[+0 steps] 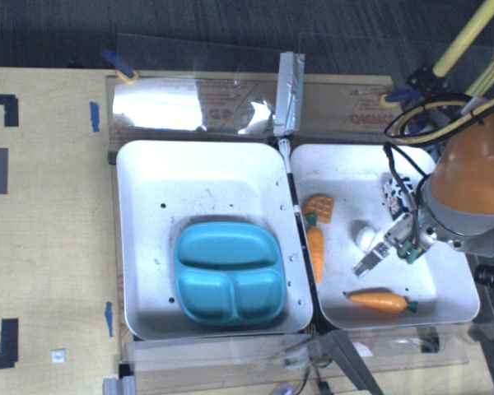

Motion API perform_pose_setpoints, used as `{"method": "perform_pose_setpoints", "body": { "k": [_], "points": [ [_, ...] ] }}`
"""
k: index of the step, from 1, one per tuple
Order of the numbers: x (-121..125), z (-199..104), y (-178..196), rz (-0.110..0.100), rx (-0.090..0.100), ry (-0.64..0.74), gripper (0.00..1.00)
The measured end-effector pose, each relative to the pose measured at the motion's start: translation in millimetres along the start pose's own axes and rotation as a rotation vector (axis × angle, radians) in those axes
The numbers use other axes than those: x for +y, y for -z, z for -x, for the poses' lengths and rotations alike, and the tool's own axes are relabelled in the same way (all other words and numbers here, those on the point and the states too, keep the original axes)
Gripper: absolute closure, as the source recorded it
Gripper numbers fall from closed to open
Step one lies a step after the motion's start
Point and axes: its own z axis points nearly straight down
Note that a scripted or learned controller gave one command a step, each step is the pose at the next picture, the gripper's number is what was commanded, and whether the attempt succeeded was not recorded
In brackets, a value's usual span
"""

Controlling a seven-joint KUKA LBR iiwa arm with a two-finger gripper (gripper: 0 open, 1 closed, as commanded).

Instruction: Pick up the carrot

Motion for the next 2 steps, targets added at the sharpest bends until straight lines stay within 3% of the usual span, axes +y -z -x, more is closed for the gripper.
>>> {"method": "perform_pose_setpoints", "body": {
  "k": [1,2],
  "points": [
    [-6,11,-102,0.005,-0.004,0.129,0.0],
    [-4,12,-90,0.011,-0.009,0.129,1.0]
  ]
}}
